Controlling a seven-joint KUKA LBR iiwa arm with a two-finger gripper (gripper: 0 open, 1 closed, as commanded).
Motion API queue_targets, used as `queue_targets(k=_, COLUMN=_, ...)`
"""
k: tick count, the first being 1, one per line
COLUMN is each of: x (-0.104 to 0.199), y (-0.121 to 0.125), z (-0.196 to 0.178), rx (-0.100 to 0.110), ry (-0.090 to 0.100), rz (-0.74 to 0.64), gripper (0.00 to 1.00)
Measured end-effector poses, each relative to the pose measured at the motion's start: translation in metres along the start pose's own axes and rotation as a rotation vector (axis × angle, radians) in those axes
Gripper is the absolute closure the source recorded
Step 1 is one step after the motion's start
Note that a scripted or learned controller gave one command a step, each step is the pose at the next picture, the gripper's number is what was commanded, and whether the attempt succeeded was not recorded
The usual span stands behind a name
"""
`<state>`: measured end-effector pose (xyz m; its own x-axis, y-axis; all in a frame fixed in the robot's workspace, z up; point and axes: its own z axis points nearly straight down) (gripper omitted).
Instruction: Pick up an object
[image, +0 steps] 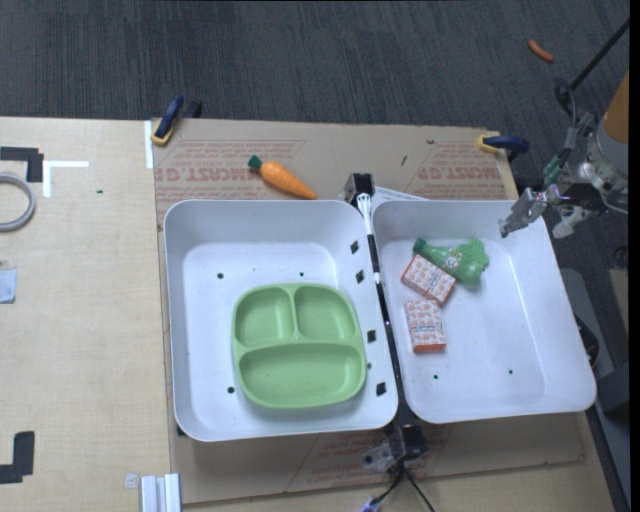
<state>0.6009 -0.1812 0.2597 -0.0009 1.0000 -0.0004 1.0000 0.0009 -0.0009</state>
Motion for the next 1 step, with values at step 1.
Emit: queue_targets(k=1, x=0.0874, y=0.0277, z=0.0926, rx=0.0, ry=0.0, rz=0.016, gripper=0.0)
